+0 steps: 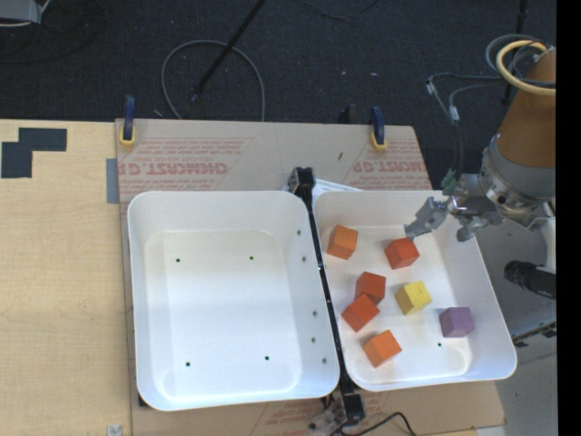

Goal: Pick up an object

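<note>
The right bin [486, 289] holds several small blocks. An orange block [342, 242] lies near its back left, and a red block [401, 252] sits to the right of it. Two more red blocks [370, 286] [359, 312] lie touching near the middle. Another orange block [382, 347] is at the front, with a yellow block [414, 297] and a purple block [456, 322] further right. My gripper [443, 227] hangs above the bin's back right part, just right of and above the red block. It is open, with nothing between its fingers.
The left bin [145, 243] stands beside the right one, their rims meeting at a black clip [303, 181]. Both rest on a cardboard sheet [227, 157] held by two clamps. Cables lie on the dark floor behind.
</note>
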Robot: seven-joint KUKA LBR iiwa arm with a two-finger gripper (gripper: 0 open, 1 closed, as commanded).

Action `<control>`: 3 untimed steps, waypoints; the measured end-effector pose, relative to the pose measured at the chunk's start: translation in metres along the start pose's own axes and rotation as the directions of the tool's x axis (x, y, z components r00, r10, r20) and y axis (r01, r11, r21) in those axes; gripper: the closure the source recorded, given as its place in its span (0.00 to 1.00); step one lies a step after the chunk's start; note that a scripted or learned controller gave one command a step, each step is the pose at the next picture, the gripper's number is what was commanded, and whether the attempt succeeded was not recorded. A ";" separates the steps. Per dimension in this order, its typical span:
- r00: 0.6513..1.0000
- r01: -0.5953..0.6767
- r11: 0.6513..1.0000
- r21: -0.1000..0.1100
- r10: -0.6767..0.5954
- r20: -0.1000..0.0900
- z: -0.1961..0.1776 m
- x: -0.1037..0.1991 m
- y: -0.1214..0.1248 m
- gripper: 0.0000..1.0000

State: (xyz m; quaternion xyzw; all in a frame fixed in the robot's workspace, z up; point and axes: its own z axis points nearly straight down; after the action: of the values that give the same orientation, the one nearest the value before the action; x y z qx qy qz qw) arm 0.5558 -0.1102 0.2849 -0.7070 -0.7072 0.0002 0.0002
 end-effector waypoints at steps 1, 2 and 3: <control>1.000 -0.002 1.000 0.002 0.002 0.001 0.169 0.001 -0.047 0.00; 1.000 -0.001 1.000 -0.007 0.001 0.002 0.154 0.001 -0.044 1.00; 1.000 -0.001 1.000 -0.006 0.001 0.002 0.155 0.001 -0.044 0.00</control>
State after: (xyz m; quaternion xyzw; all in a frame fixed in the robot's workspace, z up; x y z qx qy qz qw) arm 0.5112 -0.1094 0.1299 -0.7075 -0.7067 -0.0013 -0.0026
